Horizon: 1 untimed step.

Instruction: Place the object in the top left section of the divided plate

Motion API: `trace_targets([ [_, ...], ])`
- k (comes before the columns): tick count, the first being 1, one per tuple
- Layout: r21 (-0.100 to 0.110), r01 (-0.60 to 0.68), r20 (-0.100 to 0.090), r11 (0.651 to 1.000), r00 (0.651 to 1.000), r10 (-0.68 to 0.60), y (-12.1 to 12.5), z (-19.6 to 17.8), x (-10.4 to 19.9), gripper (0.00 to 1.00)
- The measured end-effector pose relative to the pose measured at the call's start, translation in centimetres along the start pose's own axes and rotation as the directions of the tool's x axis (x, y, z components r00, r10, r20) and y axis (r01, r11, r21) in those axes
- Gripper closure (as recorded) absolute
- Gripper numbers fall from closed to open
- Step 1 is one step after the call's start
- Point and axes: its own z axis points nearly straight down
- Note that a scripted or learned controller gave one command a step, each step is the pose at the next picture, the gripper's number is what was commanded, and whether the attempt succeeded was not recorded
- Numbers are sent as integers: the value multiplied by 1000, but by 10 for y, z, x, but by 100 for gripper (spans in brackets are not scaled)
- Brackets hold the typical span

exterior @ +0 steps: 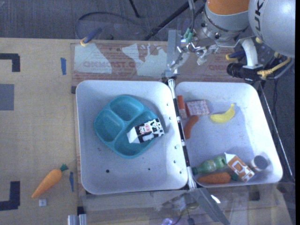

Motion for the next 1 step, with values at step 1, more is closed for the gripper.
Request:
trace_targets([
  [1,1,-202,0,979,979,202,1,-19,-6,0],
])
